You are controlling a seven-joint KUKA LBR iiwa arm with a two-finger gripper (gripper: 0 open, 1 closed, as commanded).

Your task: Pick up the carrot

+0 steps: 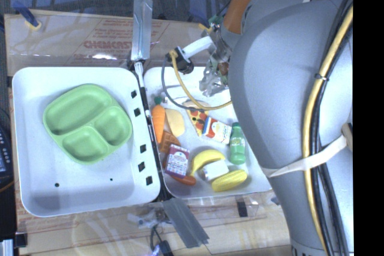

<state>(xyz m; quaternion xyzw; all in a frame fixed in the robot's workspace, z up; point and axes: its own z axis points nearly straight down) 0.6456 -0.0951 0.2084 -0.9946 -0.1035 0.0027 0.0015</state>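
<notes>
The end effector (pixel 211 82) hangs over the rear part of the right bin (pixel 155 77), below the orange-banded wrist; whether its fingers are apart or together cannot be told from here, and nothing is seen between them. A yellow cable (pixel 180 84) loops out from the wrist across the white bin floor beside it.

The carrot (pixel 158 123) lies ahead of and to the left of the end effector, well apart from it, lengthwise against the bin's left wall, next to the divider between the two bins. Just beside the carrot on its far-from-wall side sits a pale wedge-shaped piece (pixel 175 122). Further forward from the end effector the bin is crowded: a red-labelled carton (pixel 177 162), a banana (pixel 206 159), a yellow corn-like item (pixel 229 180), a green bottle (pixel 237 144) and a small printed box (pixel 211 127) lie close together, several touching.

Open floor remains in the bin's rear left corner, between the end effector and the carrot's upper end.

The left bin (pixel 36 189) holds a green divided plate (pixel 87 123), with bare floor around it on all sides.
</notes>
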